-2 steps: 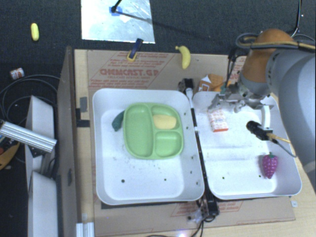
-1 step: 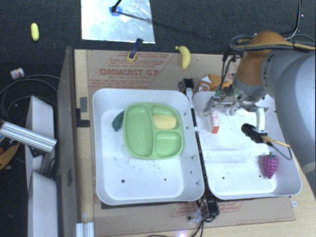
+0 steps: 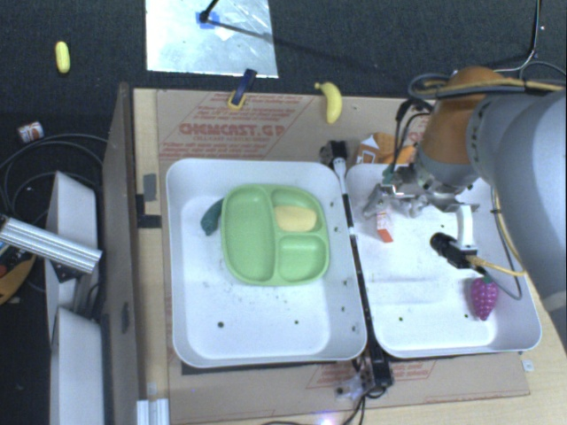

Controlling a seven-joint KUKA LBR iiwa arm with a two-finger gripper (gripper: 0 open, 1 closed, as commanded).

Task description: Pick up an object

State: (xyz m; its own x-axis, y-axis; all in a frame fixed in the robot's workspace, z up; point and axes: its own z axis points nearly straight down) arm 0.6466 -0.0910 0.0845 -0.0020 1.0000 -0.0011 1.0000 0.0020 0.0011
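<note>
**Robot arm closes in on its pick in the right bin**

The grey arm [image 3: 523,175] reaches in over the right bin [image 3: 425,326], its hand [image 3: 383,204] low over the bin's far left corner. Whether the hand is open or closed cannot be told from this slanted view. Nothing can be seen held in it.

The nearest thing to pick is a small orange item [image 3: 384,228], which lies on the bin floor just beside the hand, on the side nearer the camera. A bunch of purple grapes [image 3: 483,297] sits well apart from the hand, near the bin's front right corner.

The left bin [image 3: 257,326] holds a green plate [image 3: 266,237] with a yellow piece [image 3: 296,217] in its far right compartment. A dark green piece [image 3: 211,216] lies just beside the plate's left edge. A banana [image 3: 330,102] rests on the worktop [image 3: 221,127] beyond both bins.

The step in hand appears to be the approach, with the grasp not yet made. The orange item looks the likely target. It is small and close to the wall between the bins, so the next move seems to call for setting the hand squarely over it, bringing it down to the bin floor, closing on the item, and only then lifting.
</note>
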